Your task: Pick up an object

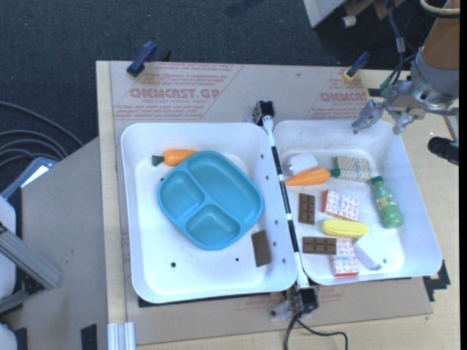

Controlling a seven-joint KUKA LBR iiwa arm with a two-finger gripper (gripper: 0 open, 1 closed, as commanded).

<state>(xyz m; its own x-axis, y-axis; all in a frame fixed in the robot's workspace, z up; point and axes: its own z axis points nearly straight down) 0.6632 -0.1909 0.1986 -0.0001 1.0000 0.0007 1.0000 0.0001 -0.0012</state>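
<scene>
- White right bin [419, 228], near edge: small white block [370, 254] just beside a red-and-white packet [344, 259], chocolate bar [319, 246] lying flat to their left.
- Next row back: yellow corn cob [344, 228], second red-and-white packet [341, 205], another chocolate bar [306, 208] standing on end in view, green bottle [385, 203] along the right wall.
- Further back in same bin: orange carrot [310, 176] near the divider, speckled packet [353, 168] just beside its green end.
- Left bin [139, 217]: blue divided tray [210, 198] mid-bin, brown bar [260, 247] near its front-right corner, second carrot [175, 156] touching the tray's far-left edge.
- My gripper [382, 117] hangs over the right bin's far right corner, fingers spread, nothing between them. Well apart from every pickable item; closest is the speckled packet.
- Far end: blue clamp [141, 58] on the board's far left edge.
</scene>
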